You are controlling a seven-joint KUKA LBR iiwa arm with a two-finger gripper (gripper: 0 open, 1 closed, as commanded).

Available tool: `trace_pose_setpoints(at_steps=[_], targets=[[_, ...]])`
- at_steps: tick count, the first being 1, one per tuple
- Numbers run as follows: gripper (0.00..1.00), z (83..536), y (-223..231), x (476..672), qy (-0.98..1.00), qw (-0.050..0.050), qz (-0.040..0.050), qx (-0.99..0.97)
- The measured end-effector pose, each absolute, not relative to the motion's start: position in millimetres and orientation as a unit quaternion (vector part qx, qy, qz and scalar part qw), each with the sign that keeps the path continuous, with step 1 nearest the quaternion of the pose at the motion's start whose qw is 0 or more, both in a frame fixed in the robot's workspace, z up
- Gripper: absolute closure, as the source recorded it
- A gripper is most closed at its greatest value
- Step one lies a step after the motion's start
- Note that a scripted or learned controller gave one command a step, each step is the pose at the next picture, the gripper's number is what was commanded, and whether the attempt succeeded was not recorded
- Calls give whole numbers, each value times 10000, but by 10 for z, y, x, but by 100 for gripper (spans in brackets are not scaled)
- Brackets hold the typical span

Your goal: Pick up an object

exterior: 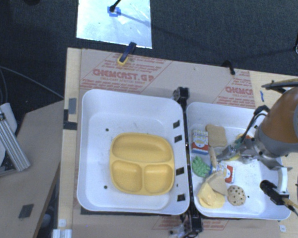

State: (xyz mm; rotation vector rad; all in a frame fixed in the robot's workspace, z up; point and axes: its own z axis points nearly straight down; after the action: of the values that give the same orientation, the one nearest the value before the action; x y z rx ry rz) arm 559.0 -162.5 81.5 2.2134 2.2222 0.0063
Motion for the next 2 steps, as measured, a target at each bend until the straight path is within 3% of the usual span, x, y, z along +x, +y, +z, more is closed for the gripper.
trace_pose_setpoints(at_steps=[1,2], targets=[[0,859,-1988,6242,7091,12,5,7051],[0,845,-2024,6656,7076,-144,-63,7064]])
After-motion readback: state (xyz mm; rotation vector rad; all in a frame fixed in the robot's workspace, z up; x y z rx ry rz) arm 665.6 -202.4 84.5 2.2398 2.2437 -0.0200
